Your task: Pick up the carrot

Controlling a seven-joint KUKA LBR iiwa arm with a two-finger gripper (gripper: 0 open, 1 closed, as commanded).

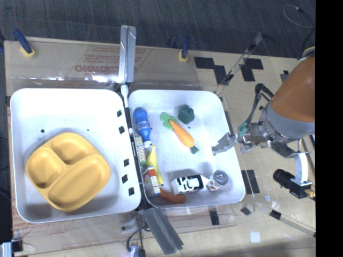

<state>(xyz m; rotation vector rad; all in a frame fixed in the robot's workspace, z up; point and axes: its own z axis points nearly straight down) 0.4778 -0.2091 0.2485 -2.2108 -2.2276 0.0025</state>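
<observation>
Crowded right bin (225, 119) on the table (278, 229): blue bottle (141, 122) along the left wall, with a yellow banana-like piece (153, 159) and a small red-capped bottle (152, 180) below it. Reddish sausage shape (171, 197) near the front rim, black-and-white carton (188, 183) beside it, small can (218, 179) in the front right corner. Dark green lump (186, 113) just up and right of the carrot's leafy end, close but apart. Left bin (21, 106) carrying a yellow sectioned tray (67, 170).

Gripper (224, 143) at the right rim of the right bin, level with the carrot's lower end and to its right, apart from it, bare white floor between the 2. Nothing seen between its fingers; whether spread or closed cannot be told from this angle. Grey arm with orange band (297, 92) reaching in from the right.

Carrot (182, 133) lying flat in the upper middle of the right bin, long axis on a diagonal: green leafy end toward upper left, near the blue bottle's cap, orange body running down-right to a small dark green tip. Nothing resting on top of it.
</observation>
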